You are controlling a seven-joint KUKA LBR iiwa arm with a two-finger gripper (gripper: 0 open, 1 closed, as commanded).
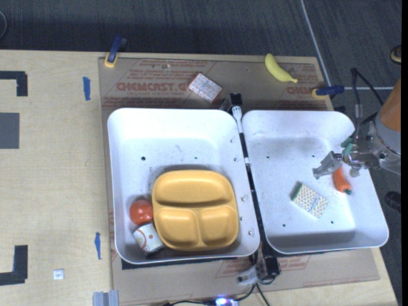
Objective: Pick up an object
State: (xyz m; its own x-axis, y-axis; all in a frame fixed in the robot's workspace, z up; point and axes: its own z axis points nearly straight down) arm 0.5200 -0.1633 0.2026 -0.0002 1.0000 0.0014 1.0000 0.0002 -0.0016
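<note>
My gripper [336, 166] hangs over the right side of the right bin [280, 129], on the arm coming in from the right edge. A small orange object [343, 181] lies just below and beside the gripper, touching or nearly touching it. A patterned white packet [310, 200] rests on the bin floor to the gripper's lower left. The left bin [166, 129] holds a yellow divided tray [194, 208], a red ball [140, 211] and a small white and orange object [147, 237].
A yellow banana [279, 69] and a patterned card [204, 87] lie on the cardboard behind the bins. Blue clamps [115, 48] grip the board's back corners. A black divider [245, 164] runs between the bins.
</note>
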